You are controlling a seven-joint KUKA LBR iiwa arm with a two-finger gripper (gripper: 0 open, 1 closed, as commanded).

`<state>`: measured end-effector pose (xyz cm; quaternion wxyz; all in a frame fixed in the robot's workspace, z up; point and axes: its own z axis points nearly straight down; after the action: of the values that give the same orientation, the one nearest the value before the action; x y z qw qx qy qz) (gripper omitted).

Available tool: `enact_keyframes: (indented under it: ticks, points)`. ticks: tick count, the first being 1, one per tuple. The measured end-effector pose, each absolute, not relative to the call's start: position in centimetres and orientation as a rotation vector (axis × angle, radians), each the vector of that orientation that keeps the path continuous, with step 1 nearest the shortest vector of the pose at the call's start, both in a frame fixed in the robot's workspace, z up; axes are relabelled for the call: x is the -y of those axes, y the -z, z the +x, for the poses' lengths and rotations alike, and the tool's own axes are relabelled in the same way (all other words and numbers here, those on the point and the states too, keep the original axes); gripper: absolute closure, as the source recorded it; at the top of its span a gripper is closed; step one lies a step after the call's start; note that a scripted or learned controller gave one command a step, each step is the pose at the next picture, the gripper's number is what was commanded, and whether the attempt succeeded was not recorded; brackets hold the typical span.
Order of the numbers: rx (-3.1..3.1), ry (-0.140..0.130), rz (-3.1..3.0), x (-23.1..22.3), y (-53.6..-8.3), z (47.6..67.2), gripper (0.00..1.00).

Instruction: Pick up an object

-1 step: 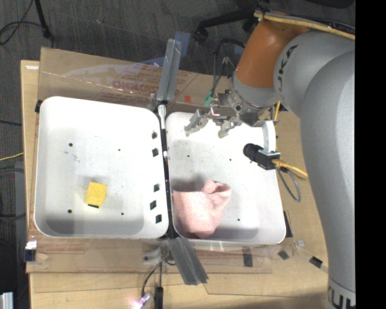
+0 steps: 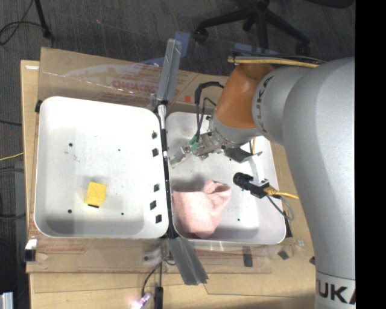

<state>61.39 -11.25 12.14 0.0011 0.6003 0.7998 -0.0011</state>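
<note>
looking down on a worktop [image 2: 30, 78] covered in cardboard, with dark carpet and a chair base behind it. left white bin [image 2: 60, 121] holds a small yellow block [image 2: 96, 194]. right white bin [image 2: 268, 226] holds a crumpled pink cloth [image 2: 201, 207] at its front. end effector [image 2: 187, 151] hangs above the bin's back left; its grip cannot be made out.

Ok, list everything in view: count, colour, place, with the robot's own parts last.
shallow white plastic bins: two, white, side by side on the bench.
small yellow block: one, yellow, lower left part of the left bin.
crumpled pink cloth: one, pink, lower left part of the right bin.
flat cardboard sheet: one, brown, under the bins.
black office chair base: one, black, on the floor beyond the bench.
grey arm with orange band: one, reaching in from the right.
pincer: one, over the right bin's upper left part.
</note>
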Motion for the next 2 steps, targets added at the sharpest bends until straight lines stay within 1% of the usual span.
enact_keyframes:
  ticks: [1,2]
  points:
    - [-2.544,0.002,1.847,14.4,-9.2,65.7,0.0]
    - [-2.548,0.003,1.842,14.4,-10.2,65.7,1.0]
